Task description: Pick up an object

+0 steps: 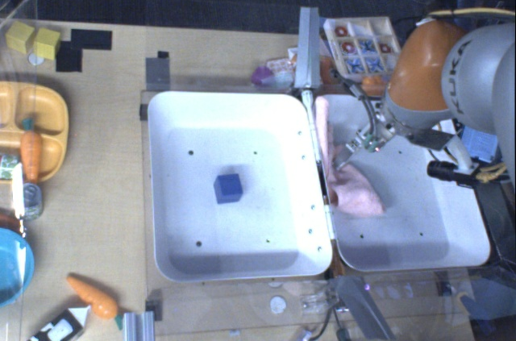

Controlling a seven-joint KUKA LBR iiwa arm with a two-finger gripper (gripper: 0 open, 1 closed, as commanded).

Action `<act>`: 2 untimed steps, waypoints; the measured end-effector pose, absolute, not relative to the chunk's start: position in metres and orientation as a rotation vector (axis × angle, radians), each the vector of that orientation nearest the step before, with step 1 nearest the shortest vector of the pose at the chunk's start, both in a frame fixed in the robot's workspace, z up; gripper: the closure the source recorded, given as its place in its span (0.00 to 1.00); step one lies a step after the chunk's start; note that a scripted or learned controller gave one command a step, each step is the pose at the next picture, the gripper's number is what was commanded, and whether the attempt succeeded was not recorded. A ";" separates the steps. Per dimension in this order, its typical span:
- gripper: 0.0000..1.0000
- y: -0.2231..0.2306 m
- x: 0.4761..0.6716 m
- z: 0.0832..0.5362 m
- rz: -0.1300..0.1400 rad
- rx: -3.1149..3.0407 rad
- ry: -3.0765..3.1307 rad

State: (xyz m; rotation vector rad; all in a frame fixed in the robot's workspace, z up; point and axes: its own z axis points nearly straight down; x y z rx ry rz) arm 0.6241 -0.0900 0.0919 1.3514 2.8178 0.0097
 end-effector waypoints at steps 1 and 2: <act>0.00 -0.089 0.602 0.093 0.011 1.279 2.848; 1.00 -0.087 0.605 0.106 0.019 1.277 2.842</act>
